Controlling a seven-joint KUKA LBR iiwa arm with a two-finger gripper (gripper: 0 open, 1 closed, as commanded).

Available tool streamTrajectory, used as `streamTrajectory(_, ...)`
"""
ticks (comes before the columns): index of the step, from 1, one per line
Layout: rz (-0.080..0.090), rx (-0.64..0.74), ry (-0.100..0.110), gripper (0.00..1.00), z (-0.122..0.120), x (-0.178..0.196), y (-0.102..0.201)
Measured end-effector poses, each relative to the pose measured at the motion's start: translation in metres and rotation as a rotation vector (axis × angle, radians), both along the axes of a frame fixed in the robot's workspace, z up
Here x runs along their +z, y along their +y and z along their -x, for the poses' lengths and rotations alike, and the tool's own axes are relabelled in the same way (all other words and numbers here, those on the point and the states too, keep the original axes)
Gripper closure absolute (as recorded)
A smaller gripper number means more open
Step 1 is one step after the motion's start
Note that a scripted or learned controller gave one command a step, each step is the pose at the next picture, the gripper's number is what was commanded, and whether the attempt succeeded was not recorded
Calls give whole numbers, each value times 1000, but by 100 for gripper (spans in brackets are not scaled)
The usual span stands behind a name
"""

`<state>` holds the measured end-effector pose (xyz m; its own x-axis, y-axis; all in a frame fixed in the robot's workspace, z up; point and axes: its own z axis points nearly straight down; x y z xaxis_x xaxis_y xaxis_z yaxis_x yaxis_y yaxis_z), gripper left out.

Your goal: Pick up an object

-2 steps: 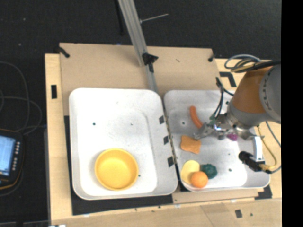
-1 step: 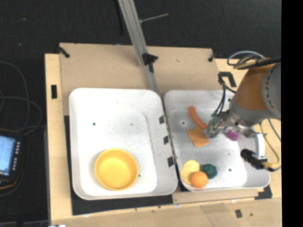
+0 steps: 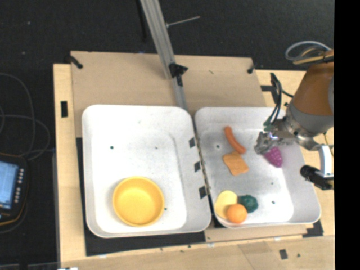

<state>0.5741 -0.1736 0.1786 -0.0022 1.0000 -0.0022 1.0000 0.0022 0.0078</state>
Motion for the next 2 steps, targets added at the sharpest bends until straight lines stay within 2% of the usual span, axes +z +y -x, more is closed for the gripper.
streamTrajectory(1, 0, 1, 1, 100, 0, 46, -7)
streamTrajectory(2, -1, 1, 3, 100, -1, 74, -8)
